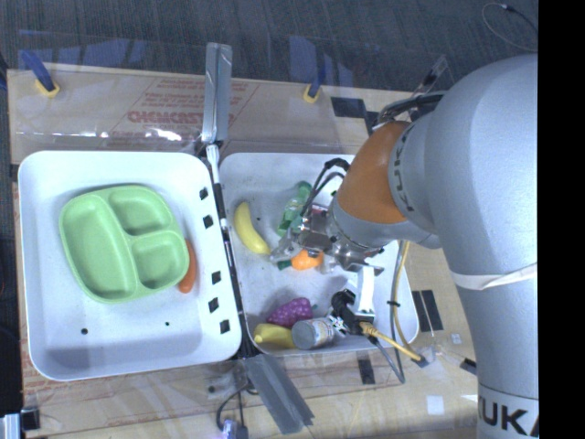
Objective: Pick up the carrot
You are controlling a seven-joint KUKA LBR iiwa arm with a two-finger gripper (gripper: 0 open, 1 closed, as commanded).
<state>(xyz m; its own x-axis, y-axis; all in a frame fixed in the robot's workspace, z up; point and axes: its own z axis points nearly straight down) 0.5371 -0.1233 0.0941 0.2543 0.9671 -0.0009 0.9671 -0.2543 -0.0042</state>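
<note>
Camera view: 1 carrot (187,268) beside 1 green tray (123,240) (left bin), 1 banana (249,228), tool (311,245) state unclear.

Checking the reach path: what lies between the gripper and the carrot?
In the camera view, the banana and the bins' divider lie between gripper and carrot.

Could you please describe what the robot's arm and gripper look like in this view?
The arm is a thick, rounded, light grey body with a broad orange band above the wrist and dark "KUKA" lettering near its base. A thin dark cable loops beside the wrist. The gripper is a small metallic assembly with dark parts; its details are hard to resolve.
</note>
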